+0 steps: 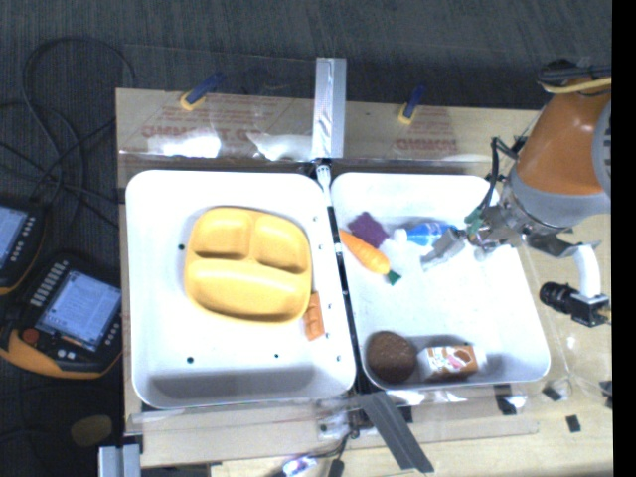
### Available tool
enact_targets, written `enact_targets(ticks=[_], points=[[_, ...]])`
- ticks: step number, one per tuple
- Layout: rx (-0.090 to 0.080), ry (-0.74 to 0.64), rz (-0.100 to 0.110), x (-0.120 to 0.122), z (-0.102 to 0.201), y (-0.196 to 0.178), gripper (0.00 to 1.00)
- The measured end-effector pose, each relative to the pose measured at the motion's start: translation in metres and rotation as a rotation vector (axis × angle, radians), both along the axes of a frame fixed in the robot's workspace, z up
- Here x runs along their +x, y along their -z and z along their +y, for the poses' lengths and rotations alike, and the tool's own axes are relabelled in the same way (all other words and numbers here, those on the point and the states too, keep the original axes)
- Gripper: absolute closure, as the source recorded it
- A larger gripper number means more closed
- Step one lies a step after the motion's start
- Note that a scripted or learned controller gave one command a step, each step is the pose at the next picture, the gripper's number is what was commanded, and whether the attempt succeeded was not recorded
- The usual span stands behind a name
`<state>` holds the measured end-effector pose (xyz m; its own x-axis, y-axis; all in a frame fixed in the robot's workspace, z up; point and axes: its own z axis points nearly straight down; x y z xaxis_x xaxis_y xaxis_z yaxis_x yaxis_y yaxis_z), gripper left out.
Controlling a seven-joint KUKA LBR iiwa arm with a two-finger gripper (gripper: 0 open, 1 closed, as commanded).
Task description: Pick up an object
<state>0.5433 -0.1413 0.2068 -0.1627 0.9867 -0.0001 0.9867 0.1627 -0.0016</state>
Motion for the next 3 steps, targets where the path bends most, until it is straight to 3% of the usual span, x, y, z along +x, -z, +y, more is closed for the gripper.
enact_targets(ticks=[1,2,3], points=[[-0.001,-0.206,-0.001,-0.029,-0.01,-0.026,0.0],[0.0,-0.249,0.0,0.054,0.048,0.023,0.0],[-0.001,-0.386,0.0,0.086,0.039,0.109,0.0]])
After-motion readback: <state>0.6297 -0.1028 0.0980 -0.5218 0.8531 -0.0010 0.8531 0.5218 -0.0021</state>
